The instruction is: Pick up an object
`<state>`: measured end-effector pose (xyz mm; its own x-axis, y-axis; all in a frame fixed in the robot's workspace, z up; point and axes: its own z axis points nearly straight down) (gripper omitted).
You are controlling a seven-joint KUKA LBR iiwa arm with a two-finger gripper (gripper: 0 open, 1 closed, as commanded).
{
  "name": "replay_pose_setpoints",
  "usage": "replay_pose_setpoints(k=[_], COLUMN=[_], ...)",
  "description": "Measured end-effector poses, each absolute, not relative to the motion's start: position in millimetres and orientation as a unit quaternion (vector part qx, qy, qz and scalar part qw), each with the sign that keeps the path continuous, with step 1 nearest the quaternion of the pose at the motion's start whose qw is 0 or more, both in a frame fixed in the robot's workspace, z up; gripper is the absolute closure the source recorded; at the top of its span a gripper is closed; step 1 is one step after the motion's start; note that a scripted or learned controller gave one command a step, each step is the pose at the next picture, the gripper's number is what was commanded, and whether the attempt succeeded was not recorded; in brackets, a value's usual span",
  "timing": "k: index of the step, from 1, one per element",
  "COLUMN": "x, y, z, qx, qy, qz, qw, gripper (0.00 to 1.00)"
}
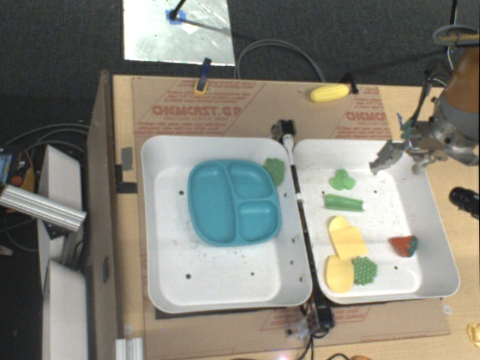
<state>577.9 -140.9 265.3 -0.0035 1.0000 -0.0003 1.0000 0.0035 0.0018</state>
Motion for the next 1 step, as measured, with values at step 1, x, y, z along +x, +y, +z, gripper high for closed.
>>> replay_pose_setpoints(k=[1], x=[568.4], y=[-96.8], z=[120.2], qx=[0.704], qy=[0.710], qz=[-0.0029], qw=[-0.006], gripper=[0.00])
